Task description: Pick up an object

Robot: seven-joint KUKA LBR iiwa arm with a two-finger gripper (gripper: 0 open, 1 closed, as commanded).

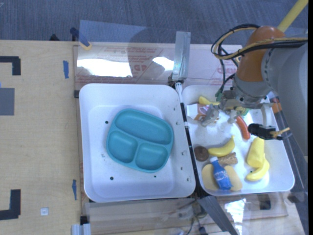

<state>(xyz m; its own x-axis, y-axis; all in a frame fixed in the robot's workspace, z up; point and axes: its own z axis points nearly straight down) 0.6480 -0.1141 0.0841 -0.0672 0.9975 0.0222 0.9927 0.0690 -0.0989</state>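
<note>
No text can be read. Faint red print is seen on the clear sheet (142, 62) behind the bins, and a label on the blue bottle (222, 176), both illegible.

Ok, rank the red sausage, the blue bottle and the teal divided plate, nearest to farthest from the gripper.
Gripper is over the right bin's far part.
1. Red sausage, just beside it in the right bin.
2. Blue bottle, at the right bin's near edge.
3. Teal divided plate, in the left bin.

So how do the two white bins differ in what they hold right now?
The left white plastic bin holds one flat teal divided plate, while the right white plastic bin holds a scatter of small toy foods, among them a yellow banana. The grey arm's tool hangs over the right bin, not the left. Both are shallow and white.
</note>
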